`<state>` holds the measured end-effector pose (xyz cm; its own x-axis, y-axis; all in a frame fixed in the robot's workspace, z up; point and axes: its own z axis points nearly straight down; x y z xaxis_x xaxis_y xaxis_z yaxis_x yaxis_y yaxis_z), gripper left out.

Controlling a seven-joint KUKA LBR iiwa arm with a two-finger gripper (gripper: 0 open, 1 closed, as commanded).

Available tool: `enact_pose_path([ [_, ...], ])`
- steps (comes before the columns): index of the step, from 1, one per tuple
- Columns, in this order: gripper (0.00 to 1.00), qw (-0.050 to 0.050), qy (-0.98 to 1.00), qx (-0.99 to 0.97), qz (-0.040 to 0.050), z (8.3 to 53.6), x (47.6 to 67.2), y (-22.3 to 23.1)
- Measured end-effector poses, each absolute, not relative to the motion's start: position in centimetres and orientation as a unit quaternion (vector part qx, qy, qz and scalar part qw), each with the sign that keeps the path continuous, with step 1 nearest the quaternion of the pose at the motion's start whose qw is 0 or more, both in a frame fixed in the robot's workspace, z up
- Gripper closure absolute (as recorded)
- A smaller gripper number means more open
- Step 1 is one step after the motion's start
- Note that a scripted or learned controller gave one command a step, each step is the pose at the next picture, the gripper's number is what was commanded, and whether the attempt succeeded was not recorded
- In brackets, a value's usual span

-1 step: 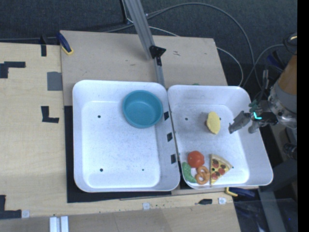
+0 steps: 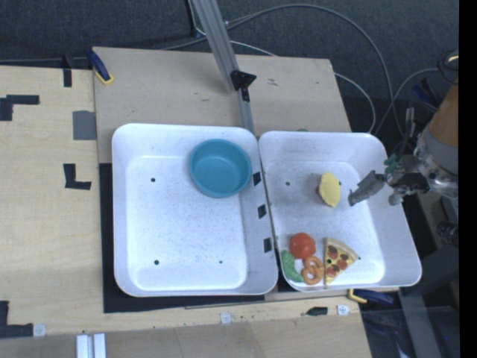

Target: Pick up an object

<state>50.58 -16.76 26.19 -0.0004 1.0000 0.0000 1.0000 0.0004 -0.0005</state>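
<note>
Tool: the tool (image 2: 364,190) hangs over the right bin (image 2: 395,230), nothing visibly in it; whether wide or narrow, cannot tell
Nearest object: yellow piece (image 2: 329,189) just beside, lying in the bin
Progress: pick not yet made; grasp and lift remain

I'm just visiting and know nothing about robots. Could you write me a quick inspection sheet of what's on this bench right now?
Surface: wooden bench bearing left bin and right bin, side by side.
Job's things: yellow toy, tomato, pizza slice, pretzel, green piece, all in right bin.
Clutter: blue bowl in left bin.
Grippers: gripper beside yellow toy, apart from it, holding nothing.
Cables: grey cables looping behind the bench.
Surroundings: metal pole, dark floor.
</note>
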Motion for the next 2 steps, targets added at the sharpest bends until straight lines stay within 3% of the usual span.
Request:
enact_pose_path([
  [2, 0.0, 0.003, -0.707, -0.707, 0.0017, 15.3, 49.6, -16.3],
])
